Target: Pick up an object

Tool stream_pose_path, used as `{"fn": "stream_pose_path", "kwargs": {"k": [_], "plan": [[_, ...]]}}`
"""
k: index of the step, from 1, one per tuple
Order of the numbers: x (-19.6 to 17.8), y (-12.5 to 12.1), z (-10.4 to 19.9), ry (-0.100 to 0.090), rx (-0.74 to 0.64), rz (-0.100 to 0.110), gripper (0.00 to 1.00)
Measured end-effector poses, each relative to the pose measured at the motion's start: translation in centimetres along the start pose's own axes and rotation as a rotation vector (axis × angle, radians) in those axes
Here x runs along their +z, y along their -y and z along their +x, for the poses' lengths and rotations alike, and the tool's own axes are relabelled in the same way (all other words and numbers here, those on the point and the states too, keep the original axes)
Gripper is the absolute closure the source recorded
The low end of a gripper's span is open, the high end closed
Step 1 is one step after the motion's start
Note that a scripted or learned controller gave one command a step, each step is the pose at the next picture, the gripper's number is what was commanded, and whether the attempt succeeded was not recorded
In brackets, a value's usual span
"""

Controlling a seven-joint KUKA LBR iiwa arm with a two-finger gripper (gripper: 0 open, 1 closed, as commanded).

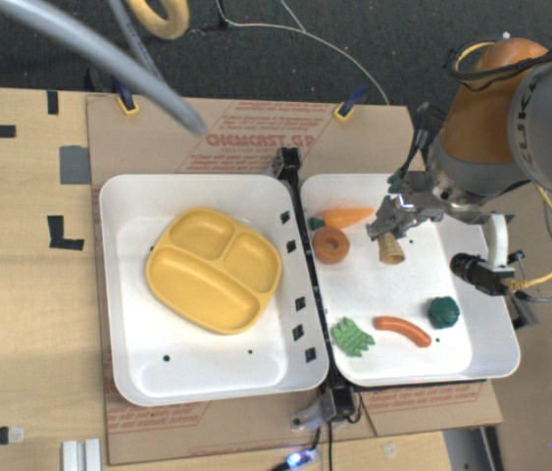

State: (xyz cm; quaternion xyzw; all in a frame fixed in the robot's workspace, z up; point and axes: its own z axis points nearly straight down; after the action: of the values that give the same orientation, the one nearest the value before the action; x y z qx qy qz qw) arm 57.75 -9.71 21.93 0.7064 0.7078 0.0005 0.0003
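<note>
While the arm reaches in from the right, these are the things on the bench:

Arm: grey with an orange band [481, 106], bent over the right bin's far right part.

Gripper: the gripper [391, 232] hangs over the far middle of the right bin, right above the cork.

Jaws: the dark fingers point down toward the cork; whether they are wide, narrow or closed on anything, I cannot tell.

Cork: a small tan cork [390, 251] sits on the bin floor just under the gripper tip; touching or apart, I cannot tell.

Carrot: an orange carrot [349, 218] lies near the far left corner of the right bin, left of the gripper.

Doughnut: a round orange-brown doughnut [331, 245] lies just below the carrot, close to the divider.

Sausage: a red-orange sausage [403, 330] lies in the near part of the right bin, well apart from the gripper.

Leaf: a green leafy piece [352, 337] lies left of the sausage, near the divider.

Green lump: a dark green lump [443, 311] sits right of the sausage, near the right wall.

Right bin: white and shallow [472, 361].

Left bin: white and shallow [128, 361], holding a yellow tray.

Tray: a yellow divided tray [215, 269] lies flat in the middle of the left bin.
</note>
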Motion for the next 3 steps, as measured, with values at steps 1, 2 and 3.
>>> {"fn": "stream_pose_path", "kwargs": {"k": [1, 2, 3], "plan": [[0.9, 0.1, 4.7, -0.001, -0.003, 0.006, 1.00], [1.1, -0.1, 9.3, -0.001, -0.004, 0.006, 1.00], [2.0, 0.7, 14.3, -0.001, -0.004, 0.007, 1.00]]}}
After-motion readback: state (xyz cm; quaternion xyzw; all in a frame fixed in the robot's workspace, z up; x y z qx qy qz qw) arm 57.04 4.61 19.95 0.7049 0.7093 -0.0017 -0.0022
